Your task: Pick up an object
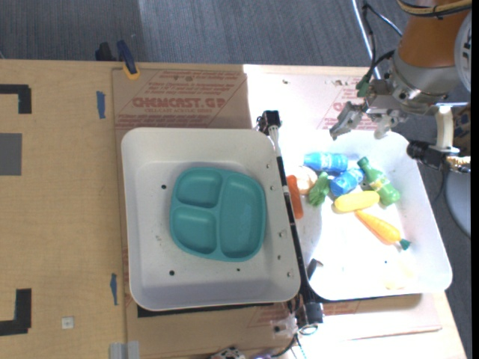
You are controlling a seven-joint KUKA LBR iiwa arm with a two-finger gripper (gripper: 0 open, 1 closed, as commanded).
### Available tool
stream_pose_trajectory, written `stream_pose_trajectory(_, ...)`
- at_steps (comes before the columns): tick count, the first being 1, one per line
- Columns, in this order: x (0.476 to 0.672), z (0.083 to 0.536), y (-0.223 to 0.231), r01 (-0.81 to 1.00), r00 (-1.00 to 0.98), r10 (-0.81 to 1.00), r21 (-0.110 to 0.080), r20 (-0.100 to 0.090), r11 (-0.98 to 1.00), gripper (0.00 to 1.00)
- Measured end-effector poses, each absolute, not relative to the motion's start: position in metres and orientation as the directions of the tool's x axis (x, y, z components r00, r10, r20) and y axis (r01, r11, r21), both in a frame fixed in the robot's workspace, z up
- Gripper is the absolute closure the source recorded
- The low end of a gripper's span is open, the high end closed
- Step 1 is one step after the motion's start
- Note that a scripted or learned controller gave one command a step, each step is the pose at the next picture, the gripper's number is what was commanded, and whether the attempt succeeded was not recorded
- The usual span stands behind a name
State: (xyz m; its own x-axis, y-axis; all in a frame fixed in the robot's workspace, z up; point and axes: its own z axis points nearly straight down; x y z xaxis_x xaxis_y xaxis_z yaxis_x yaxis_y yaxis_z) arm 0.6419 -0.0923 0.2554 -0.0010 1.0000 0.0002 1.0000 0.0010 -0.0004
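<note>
My gripper [364, 126] hangs over the far edge of the right bin [419, 275], its two fingers spread apart with nothing between them. Just below it in that bin lies a cluster of toy foods: a blue bottle [325, 161], a blue block [346, 182], a green piece [319, 190], a yellow banana [355, 200], an orange carrot [380, 227] and a green vegetable [377, 181]. An orange stick [294, 196] lies by the bin's left wall. The gripper is above and slightly right of the blue bottle, touching none of them.
The left bin [142, 200] holds a teal divided plate [218, 212]. A black clamp [269, 120] stands at the divider between the bins. Cardboard sheets cover the bench around them. The near part of the right bin is bare white floor.
</note>
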Motion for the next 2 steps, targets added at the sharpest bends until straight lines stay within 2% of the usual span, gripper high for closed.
stream_pose_trajectory(1,0.583,0.153,-0.119,0.993,0.119,0.993,-0.002,0.000,-0.119,0.00)
stream_pose_trajectory(2,0.528,0.086,-0.133,0.998,-0.061,0.998,0.004,-0.001,0.061,0.00)
